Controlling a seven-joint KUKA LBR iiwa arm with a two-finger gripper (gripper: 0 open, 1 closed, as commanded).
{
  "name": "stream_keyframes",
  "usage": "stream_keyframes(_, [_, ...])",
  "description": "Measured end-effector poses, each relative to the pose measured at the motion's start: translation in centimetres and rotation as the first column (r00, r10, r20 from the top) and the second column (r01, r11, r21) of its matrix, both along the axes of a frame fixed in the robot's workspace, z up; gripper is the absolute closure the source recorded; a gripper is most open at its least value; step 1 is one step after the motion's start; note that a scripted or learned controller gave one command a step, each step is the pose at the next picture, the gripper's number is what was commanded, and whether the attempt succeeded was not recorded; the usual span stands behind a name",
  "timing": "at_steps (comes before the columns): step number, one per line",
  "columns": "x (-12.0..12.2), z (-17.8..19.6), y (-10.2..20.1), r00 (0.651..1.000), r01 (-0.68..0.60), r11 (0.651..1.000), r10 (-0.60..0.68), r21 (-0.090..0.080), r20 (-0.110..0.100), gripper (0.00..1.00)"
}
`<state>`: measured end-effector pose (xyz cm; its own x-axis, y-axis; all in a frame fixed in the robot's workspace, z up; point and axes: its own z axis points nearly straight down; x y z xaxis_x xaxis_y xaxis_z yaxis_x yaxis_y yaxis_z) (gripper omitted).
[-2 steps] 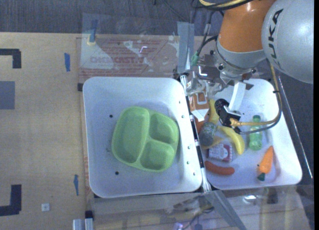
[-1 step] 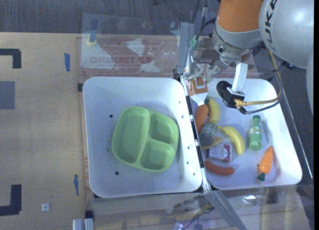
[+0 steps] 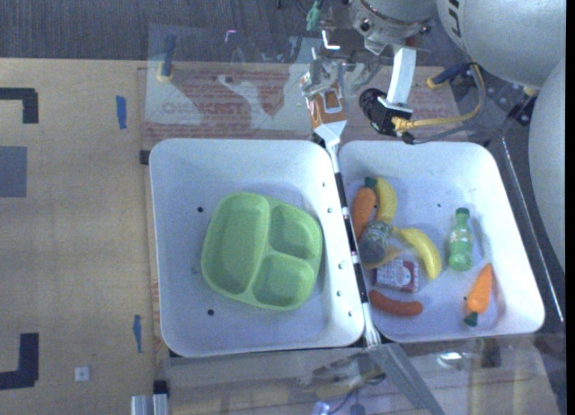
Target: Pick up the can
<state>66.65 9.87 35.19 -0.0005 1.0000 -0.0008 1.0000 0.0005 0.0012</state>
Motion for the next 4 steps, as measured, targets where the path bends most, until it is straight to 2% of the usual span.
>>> stream_keyframes(1, [0.0, 5.9, 3.4, 0.996, -0.092, 0.996, 0.092, -0.001, 0.001, 1.00])
stream_keyframes(2, [-1.8, 8.4, 2.4, 0.987, -0.159, 0.987, 0.159, -0.001, 0.003, 1.00])
stream_keyframes(3, [0.0, 8.4, 6.0, 0.968, -0.250, 0.968, 0.250, -0.001, 0.003, 1.00])
stream_keyframes(4, [0.0, 8.4, -4.1, 0.939, -0.343, 0.939, 0.343, 0.000, -0.002, 1.00])
